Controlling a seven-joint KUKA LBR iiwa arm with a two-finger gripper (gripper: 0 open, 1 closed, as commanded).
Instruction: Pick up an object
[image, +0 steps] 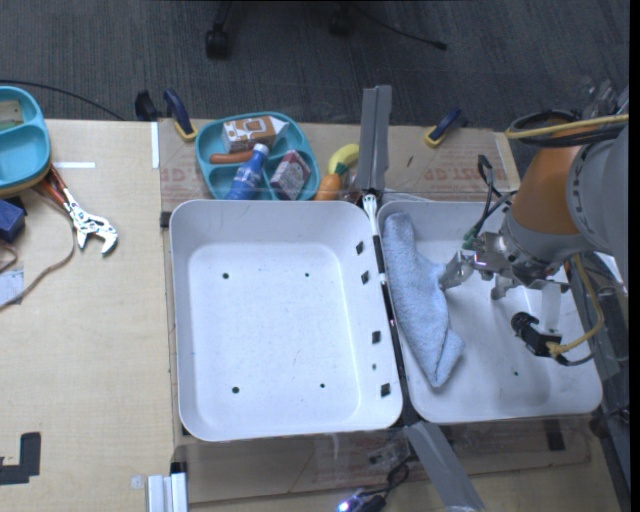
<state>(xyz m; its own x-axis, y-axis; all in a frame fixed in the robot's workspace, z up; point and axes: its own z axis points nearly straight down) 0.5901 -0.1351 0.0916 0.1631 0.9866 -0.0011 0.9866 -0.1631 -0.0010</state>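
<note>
Bins come first: we count two white ones, the left bin (275, 320) and the right bin (500, 385). We see one blue-grey towel (415, 300) along the right bin's left wall, with bare floor beside it. One claw (478, 278) hangs over that bin, just right of the towel. We cannot tell how it is set. One wrench (85, 225) lies far left. We can read no words.
</note>
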